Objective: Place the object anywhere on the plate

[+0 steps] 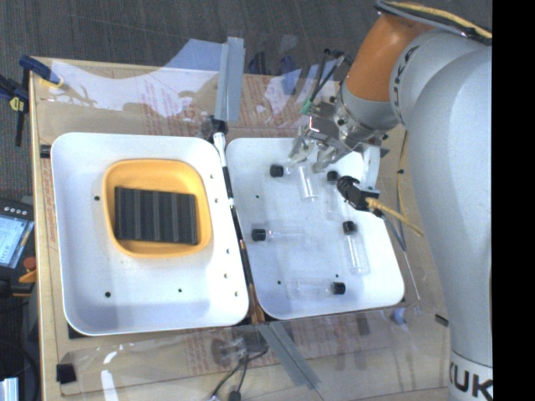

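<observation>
We see the grey arm [443, 140] reach over the far corner of the right-hand bin [393, 291], where clear black-capped vials [308, 180] lie scattered, while the yellow plate [125, 182] waits in the bin left of it. The gripper [316, 150] hovers at one vial near that far edge; whether it grasps anything we cannot tell. We judge this the picking step, with a firm hold and a carry leftward to the plate next.

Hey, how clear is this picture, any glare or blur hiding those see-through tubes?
Camera view: fairly soft overall; the clear vials nearly vanish against the bright right bin, only their black caps reading clearly; soft shadow falls along the left bin near edge; the pincer looks blurred.
</observation>
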`<state>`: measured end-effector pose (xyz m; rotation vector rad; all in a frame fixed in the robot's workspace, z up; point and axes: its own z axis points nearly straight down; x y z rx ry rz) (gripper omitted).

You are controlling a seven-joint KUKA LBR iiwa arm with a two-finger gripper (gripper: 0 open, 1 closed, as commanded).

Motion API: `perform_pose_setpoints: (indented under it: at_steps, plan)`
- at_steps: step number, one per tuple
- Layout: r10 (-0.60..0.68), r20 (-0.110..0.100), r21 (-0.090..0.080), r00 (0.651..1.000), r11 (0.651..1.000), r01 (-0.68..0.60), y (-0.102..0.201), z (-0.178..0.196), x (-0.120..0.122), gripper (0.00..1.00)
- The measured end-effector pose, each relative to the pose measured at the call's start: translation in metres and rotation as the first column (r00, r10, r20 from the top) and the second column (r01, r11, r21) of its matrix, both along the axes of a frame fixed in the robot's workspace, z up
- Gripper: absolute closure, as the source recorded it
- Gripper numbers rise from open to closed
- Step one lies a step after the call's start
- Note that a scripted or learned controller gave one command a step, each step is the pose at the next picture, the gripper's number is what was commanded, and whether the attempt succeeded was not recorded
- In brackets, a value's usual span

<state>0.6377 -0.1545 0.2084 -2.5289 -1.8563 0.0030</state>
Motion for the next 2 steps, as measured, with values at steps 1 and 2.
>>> perform_pose_setpoints:
  at_steps: [1,2]
  plan:
    - [0.148,-0.002,0.0,0.989,0.989,-0.148,0.053,-0.002,-0.014,1.0]
    - [0.35,0.002,-0.002,0.937,0.937,-0.35,0.077,0.03,-0.003,1.0]
